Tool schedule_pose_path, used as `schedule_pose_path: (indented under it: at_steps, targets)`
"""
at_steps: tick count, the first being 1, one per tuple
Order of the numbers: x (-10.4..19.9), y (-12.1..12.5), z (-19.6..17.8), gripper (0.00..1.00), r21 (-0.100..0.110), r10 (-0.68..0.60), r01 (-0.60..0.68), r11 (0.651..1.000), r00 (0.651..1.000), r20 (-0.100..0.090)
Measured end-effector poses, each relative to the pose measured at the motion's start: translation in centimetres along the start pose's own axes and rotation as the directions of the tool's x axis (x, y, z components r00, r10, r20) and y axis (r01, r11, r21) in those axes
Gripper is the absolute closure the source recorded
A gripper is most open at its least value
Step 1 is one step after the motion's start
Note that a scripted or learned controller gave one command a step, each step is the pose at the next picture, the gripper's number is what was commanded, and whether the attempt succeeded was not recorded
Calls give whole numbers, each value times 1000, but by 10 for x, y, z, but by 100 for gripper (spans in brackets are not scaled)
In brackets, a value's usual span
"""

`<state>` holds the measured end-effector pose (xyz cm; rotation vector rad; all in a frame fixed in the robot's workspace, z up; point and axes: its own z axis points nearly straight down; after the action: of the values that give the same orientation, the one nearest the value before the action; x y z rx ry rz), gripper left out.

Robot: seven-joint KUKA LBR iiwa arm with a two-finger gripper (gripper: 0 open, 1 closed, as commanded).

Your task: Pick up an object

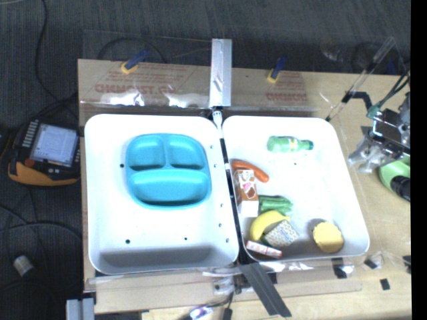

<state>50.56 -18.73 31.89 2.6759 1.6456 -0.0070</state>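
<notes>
Floor (200, 12): dark carpet around the bench, cables trailing across it at left and top.
Tabletop (393, 259): pale wood, bare strip at right; small dark bits near its front right corner.
Left bin (107, 245): white, shallow, holding a blue divided plate (167, 170) near its middle, long axis left to right.
Right bin (327, 179): white, touching the left bin along a shared middle edge; things gathered along its left side and front.
Back panel (160, 85): clear sheet with red lettering behind both bins, two blue-and-yellow clips on it, a grey metal bar upright at the middle.
Handheld device (47, 149): on the floor left of the bench, orange and black, lit screen.
End effector (387, 142): at the right edge, off the bins, above the tabletop; metal parts and a green piece below; opening too cluttered to judge, nothing seen held.
Green bottle (289, 143): back of right bin, lying flat, long axis left to right, cap end to the right.
Banana (263, 223): front left of right bin, curved, touching a patterned packet (283, 234).
Yellow round thing (327, 236): front right of right bin, apart from the banana.
Green pepper (275, 203): just above the banana.
Orange carrot (251, 169): slanting down to the right, beside a red-and-white carton (245, 185).
</notes>
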Motion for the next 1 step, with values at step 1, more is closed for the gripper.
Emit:
schedule_pose_path:
  at_steps: [1]
  targets:
    - [87, -14, 52, 100, 3, -71, 71, 998, 998, -2]
